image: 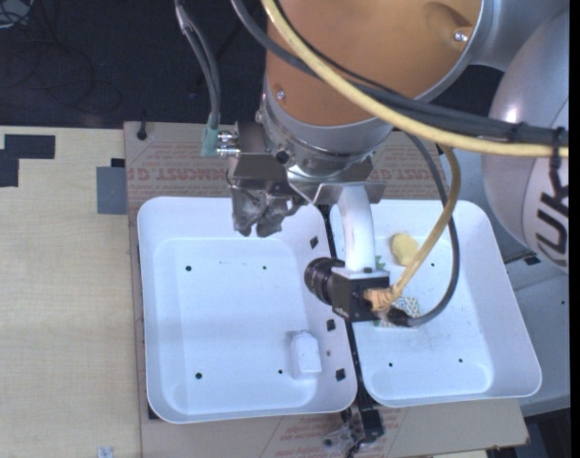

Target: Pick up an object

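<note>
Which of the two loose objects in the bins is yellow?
The rounded object in the right bin, near its far side. The other, a block in the left bin, is white.

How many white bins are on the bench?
2. The left bin sits beside the right bin, their inner edges meeting under the arm. The arm hides part of both.

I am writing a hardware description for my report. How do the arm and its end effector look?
The arm is grey with a broad orange band. A yellow cable and black cables run along it. The end effector is dark grey metal.
</note>
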Robot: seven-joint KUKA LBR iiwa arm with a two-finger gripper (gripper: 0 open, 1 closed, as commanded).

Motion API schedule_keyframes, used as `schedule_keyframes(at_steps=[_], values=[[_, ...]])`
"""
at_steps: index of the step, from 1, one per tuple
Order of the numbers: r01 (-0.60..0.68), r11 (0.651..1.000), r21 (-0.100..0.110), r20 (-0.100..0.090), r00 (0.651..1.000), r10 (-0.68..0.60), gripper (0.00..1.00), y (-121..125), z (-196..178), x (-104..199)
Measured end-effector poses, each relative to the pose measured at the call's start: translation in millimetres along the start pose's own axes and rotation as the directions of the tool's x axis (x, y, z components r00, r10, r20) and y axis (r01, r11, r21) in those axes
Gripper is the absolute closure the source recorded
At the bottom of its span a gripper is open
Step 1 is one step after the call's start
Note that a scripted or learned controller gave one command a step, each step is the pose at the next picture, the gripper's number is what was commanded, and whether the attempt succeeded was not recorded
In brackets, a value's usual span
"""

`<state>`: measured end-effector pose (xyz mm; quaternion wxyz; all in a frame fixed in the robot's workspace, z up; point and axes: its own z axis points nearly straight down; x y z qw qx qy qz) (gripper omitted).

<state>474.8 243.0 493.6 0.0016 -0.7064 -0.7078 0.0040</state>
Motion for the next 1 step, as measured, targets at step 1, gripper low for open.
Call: schedule_keyframes(at_steps=[1], values=[[-0.002, 1.0, -0.007, -0.003, 1.0, 0.002, 1.0, 21.3, -31.7, 0.9]])
